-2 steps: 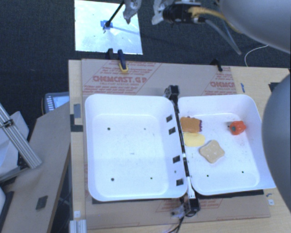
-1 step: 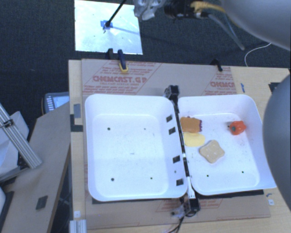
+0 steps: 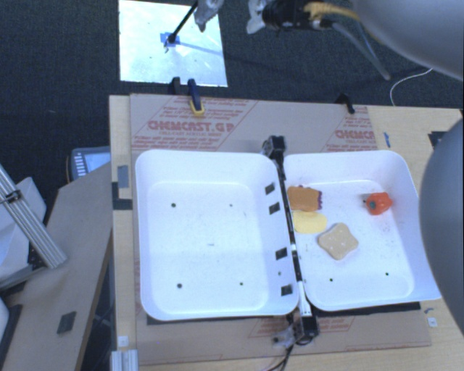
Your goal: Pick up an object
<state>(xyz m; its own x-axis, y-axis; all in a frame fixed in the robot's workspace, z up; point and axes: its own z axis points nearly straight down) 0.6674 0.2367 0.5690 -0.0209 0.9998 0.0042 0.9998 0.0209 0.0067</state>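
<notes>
Camera view: 2 white bins side by side on the bench, left bin (image 3: 156,290) bare, right bin (image 3: 406,290) carrying 4 small items. Against the divider, an orange-brown block (image 3: 303,198) with a purple edge; touching it just below, a flat yellow piece (image 3: 310,222); just beside that, toward the near wall, a tan toast-shaped piece (image 3: 338,241); well apart near the far right wall, a small red-orange object (image 3: 377,203). Gripper (image 3: 257,16) up at the top edge, well clear of both bins, carrying nothing visible; too blurred and cropped to tell how wide the pincer stands.

Judged as the approach step, no grasp begun. Next move likely calls for travel over the right bin, then descent on 1 item. Red-orange object looks easiest, standing alone; the block and yellow piece touch, so risk of nudging both.
</notes>
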